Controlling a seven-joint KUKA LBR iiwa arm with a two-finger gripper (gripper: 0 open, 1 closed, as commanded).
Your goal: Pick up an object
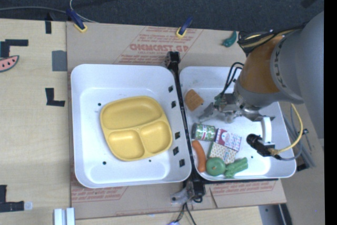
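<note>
From the camera view I see my pincer (210,109) low in the right bin (279,166), its fingers spread with nothing between them. The objects lie just beside and below it: a brown block (194,99), a green can (204,132), a small carton (227,139), a carrot (199,154) and green toys (225,166). The left bin (89,166) carries a yellow divided plate (136,127). I judge the pick not yet made; closing on something and lifting remain.
</note>
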